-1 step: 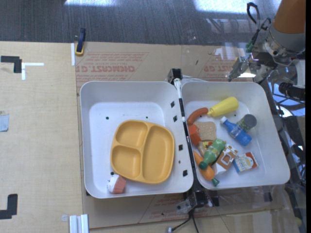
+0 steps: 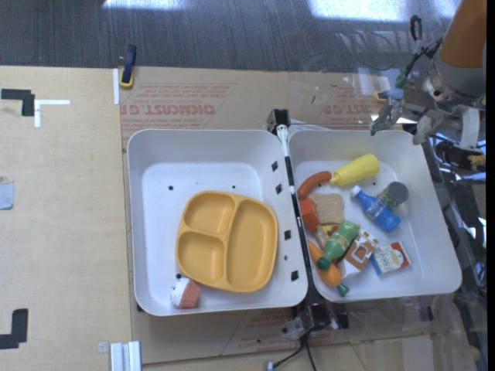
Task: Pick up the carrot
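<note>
Carrot [image 2: 331, 273] lies at the near-left of the right bin [image 2: 433, 230], untouched.

It sits partly under a green bottle [image 2: 339, 242], beside a small juice carton [image 2: 360, 251]; a bread slice [image 2: 328, 206], sausage [image 2: 312, 184], yellow mustard bottle [image 2: 356, 169] and blue bottle [image 2: 377, 209] lie farther back. Left bin [image 2: 155, 207] holds a yellow divided plate [image 2: 227, 240]. Gripper [image 2: 402, 122] hovers above the right bin's far rim, well apart from the carrot; jaws spread, nothing between them.

The carrot [image 2: 329, 273] lies mostly under the green bottle [image 2: 338, 243], so just its orange end shows. The arm [image 2: 466, 37] is cut off by the right edge. The tool [image 2: 402, 122] is too blurry to read.
</note>
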{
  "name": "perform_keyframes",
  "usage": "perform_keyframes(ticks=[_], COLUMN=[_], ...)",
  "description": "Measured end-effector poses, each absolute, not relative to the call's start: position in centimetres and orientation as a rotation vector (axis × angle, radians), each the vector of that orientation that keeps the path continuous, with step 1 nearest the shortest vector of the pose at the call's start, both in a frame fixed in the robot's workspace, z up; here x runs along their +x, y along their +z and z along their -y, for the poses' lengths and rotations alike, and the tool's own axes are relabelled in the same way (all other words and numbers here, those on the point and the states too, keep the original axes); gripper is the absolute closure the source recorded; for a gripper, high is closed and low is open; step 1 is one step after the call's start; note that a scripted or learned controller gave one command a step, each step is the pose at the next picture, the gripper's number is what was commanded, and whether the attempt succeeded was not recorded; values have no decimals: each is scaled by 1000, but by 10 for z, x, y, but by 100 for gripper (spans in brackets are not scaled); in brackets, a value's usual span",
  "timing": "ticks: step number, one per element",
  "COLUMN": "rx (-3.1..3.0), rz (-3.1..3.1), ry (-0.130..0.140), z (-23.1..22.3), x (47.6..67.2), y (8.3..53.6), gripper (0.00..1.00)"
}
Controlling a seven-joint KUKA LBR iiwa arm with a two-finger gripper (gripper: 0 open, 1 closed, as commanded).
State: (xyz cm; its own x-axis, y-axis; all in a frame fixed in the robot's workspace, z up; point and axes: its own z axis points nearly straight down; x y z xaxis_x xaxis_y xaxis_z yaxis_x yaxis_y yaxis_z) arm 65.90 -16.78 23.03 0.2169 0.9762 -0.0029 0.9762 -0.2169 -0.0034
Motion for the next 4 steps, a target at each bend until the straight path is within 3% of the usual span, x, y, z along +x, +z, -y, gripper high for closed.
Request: perform_keyframes(ticks=[1, 2, 3, 4], rx=[-2682, -2804, -2872, -3067], rz=[1631, 1409, 1265, 745], ry=[7, 7, 8, -55], z=[179, 125, 99, 121], x=[659, 655, 583, 525], y=[105, 92, 106, 100], gripper=[0, 0, 0, 0])
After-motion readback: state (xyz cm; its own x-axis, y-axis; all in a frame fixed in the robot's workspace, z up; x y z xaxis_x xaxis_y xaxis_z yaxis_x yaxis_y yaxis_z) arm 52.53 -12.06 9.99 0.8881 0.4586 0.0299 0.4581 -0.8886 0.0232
